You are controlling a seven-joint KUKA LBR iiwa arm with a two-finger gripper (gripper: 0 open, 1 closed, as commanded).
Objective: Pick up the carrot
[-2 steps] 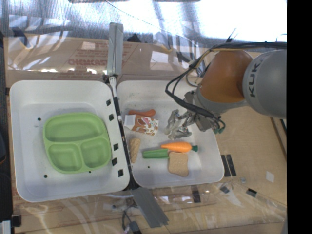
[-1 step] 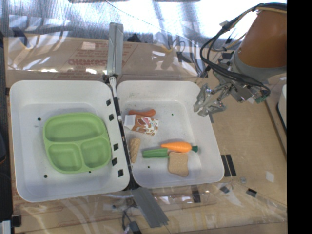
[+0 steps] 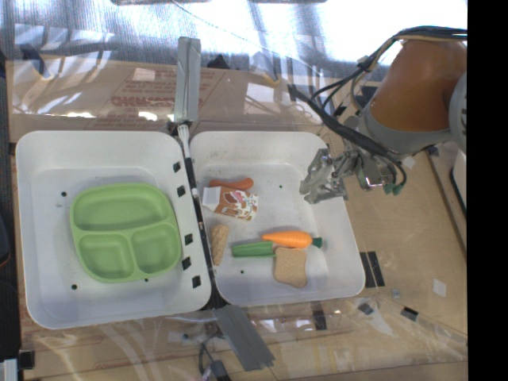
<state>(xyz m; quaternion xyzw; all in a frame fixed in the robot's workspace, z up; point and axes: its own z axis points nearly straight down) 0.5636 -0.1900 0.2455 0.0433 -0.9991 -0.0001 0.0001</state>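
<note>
The carrot (image 3: 289, 239) is orange with a green stub at its right end. It lies flat in the right bin (image 3: 333, 248), near the front right. My gripper (image 3: 319, 182) hangs over the bin's right side, above and a little right of the carrot, apart from it. Nothing shows between its fingers.
Beside the carrot lie a green cucumber (image 3: 252, 249), a slice of bread (image 3: 290, 267), a corn cob (image 3: 219, 244), a small printed packet (image 3: 236, 202) and a sausage (image 3: 231, 184). The left bin (image 3: 40, 213) bears a green divided plate (image 3: 125, 231).
</note>
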